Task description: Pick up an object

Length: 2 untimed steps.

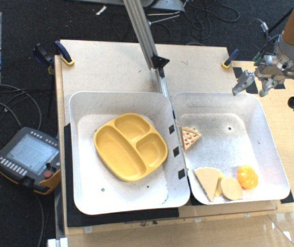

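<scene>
My gripper [253, 87] hangs above the far right corner of the right bin [270, 138], open, with nothing between its fingers. Well below it in that bin lie a waffle-patterned wedge [190, 137] near the left wall, a pale cheese-like wedge [207, 181], a round cream-coloured disc [232, 188] and a small orange-yellow piece [247, 177] along the front. The gripper is apart from all of them.
A yellow divided plate [131, 145] lies in the left bin [85, 153]. A slanted metal bar [142, 27] runs from the back down to the divider between the bins. Yellow clamps [67, 59] hold the board's back corners. A teach pendant [28, 160] rests on the floor at left.
</scene>
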Each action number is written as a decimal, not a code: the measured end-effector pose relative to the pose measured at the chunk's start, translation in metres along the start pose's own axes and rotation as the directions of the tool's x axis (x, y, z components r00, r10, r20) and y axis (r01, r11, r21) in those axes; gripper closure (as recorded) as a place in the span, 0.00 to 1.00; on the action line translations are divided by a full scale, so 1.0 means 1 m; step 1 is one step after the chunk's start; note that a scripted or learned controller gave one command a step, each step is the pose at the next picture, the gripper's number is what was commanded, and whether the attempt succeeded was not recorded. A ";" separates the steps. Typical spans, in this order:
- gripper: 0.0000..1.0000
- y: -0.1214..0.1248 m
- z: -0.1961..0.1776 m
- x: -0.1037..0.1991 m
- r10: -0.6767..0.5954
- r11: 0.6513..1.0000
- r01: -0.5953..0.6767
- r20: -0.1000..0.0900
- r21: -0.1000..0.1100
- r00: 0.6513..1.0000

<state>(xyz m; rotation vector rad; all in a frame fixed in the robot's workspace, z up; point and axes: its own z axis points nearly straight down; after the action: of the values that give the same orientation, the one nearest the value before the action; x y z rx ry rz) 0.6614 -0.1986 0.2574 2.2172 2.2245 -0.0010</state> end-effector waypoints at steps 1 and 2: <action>0.00 0.000 0.000 0.000 0.000 1.000 0.000 0.001 0.001 1.000; 0.00 0.001 0.063 0.006 -0.001 1.000 0.001 -0.002 0.005 1.000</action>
<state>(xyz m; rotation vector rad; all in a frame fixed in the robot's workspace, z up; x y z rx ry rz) 0.6621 -0.1930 0.1940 2.2198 2.2289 -0.0052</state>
